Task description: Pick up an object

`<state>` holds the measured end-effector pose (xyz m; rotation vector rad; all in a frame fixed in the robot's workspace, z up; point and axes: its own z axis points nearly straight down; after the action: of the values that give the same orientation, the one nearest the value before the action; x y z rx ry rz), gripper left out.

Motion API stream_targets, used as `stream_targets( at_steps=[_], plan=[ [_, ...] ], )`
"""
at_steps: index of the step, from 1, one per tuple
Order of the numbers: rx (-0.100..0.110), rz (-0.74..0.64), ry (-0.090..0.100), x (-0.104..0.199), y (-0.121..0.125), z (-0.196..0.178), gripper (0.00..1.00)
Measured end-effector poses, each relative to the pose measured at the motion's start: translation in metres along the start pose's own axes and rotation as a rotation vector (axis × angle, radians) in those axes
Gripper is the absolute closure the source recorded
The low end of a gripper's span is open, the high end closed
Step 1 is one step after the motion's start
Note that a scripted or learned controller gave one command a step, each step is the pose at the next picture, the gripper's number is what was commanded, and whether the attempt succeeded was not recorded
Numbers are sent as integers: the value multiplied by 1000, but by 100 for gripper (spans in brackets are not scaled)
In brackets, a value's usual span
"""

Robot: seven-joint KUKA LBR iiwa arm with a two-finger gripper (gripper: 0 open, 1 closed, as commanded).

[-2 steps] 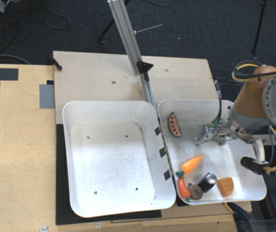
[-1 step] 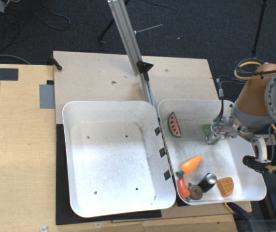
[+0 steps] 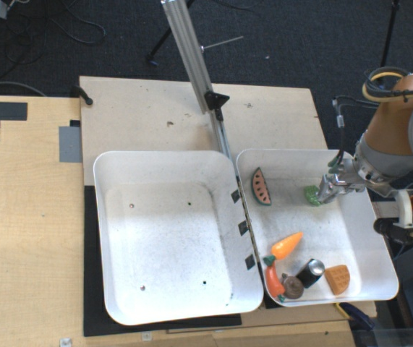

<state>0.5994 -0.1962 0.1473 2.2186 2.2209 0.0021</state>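
Note:
The right bin (image 3: 358, 223) holds several small toys. A watermelon slice (image 3: 262, 186) lies near its left wall and a small green object (image 3: 312, 194) sits toward the back right. An orange carrot-like piece (image 3: 286, 246) lies in the middle. At the front are a red and green piece (image 3: 273, 277), a brown ball (image 3: 292, 287), a black can (image 3: 309, 272) and an orange wedge (image 3: 337, 279). My gripper (image 3: 327, 191) reaches in from the right, low over the bin, its tip right beside the green object. I cannot tell whether it touches it.
The left bin (image 3: 163, 230) stands beside the right one, with a row of black clips (image 3: 241, 226) along the shared wall. A slanted metal rail (image 3: 192, 56) rises from behind the bins. The arm's orange band (image 3: 390, 125) is at the right edge.

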Motion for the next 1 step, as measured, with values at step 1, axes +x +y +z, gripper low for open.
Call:
stream_targets(
  at_steps=[1],
  plan=[
    [-2,0,-1,-1,1,-64,100]
  ],
)
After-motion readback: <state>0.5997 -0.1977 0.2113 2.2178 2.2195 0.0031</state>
